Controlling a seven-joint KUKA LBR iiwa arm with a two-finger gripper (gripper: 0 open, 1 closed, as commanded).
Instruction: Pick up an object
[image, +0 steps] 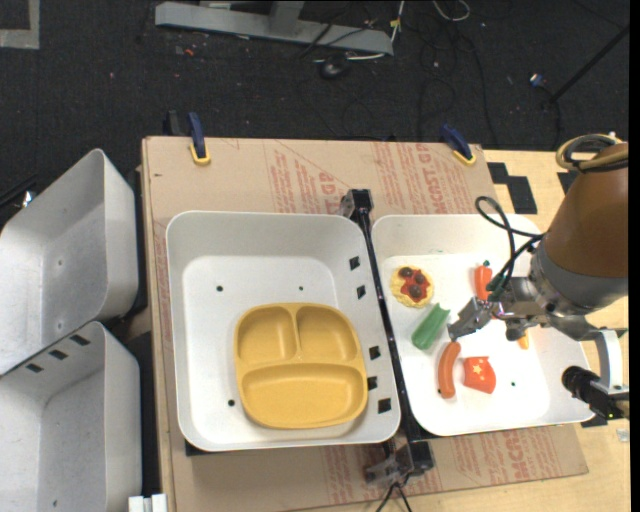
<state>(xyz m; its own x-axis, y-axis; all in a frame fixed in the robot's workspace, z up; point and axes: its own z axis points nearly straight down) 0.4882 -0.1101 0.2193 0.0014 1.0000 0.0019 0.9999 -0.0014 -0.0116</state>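
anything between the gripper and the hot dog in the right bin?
Nothing visible. The gripper is above the right bin, just up-right of the hot dog. The green piece and red piece flank it, apart.

A yellow divided tray (299, 366) lies in the left bin (195, 300). The tool (478, 318) hovers over the right bin (520, 405), just beside a green piece (431, 327) and orange sausage (447, 370).

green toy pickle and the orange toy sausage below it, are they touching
Apart. The camera view shows a strip of white bin floor between the green toy pickle and the orange toy sausage.
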